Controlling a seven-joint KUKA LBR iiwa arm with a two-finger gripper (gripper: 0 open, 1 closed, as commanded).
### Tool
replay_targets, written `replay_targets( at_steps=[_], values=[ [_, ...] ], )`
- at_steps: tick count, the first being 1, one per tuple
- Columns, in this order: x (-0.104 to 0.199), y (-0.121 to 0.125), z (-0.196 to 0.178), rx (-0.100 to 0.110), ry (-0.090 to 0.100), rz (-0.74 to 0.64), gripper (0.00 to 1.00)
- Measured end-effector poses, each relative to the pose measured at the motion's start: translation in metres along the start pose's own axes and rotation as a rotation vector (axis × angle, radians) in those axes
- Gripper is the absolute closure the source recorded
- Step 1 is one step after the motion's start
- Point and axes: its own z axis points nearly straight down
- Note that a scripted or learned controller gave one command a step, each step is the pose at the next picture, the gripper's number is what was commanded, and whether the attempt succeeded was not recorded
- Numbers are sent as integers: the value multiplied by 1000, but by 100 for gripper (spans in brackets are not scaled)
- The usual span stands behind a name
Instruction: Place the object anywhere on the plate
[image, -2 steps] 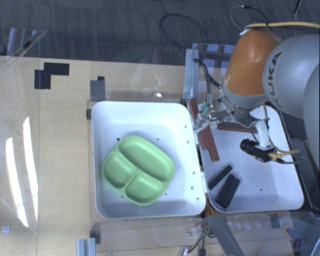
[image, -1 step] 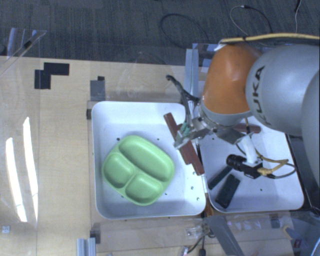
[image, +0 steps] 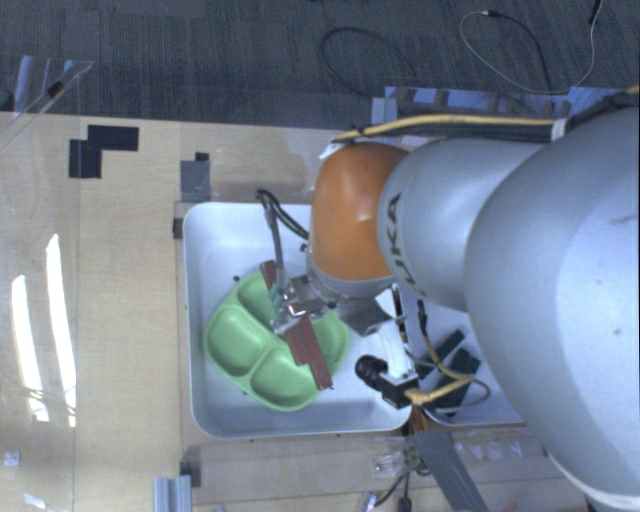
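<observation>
The gripper (image: 290, 315) hovers over the green plate (image: 235, 340), its grip impossible to tell; a low, centred release would likely serve best.

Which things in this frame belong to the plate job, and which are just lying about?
Job:
- green plate, in the white bin
- gripper, over the plate
- object to place: cannot pick it out

Lying about:
- black marks on the bench
- grey bracket at the bin's corner
</observation>
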Motion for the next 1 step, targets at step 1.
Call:
replay_targets(
  at_steps=[1],
  values=[
    [-1,0,-1,-2,0,2,0]
  ],
)
